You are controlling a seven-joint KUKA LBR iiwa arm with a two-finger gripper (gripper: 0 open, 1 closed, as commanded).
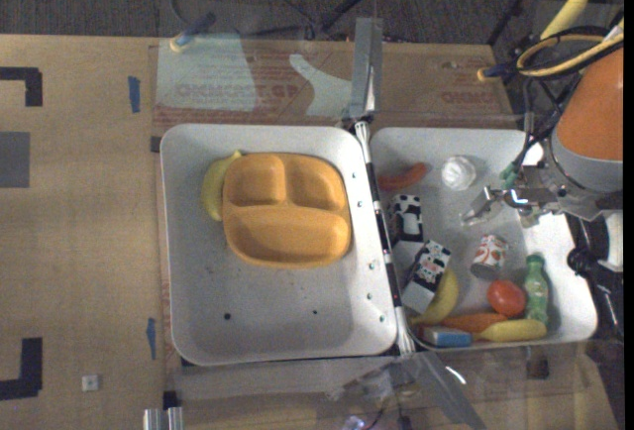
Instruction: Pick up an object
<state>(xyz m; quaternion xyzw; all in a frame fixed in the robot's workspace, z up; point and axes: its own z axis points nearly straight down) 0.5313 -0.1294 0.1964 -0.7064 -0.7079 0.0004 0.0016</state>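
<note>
The right bin (584, 324) holds several small items: a red sausage (401, 177), a white round cup (458, 170), two cow-print cartons (406, 217) (428, 269), a banana (443, 297), a white cup with red marks (488, 255), a red tomato (506, 297), a green bottle (536, 287) and an orange carrot (474, 322). My gripper (490, 202) hangs over the middle right of this bin, above and apart from the patterned cup. Its fingers look open with nothing between them.
The left bin (287, 329) carries an orange divided plate (285, 208) with a yellow banana (212, 186) tucked at its left edge. A metal divider (381, 250) separates the bins. Cables and a tripod stand beyond the bench.
</note>
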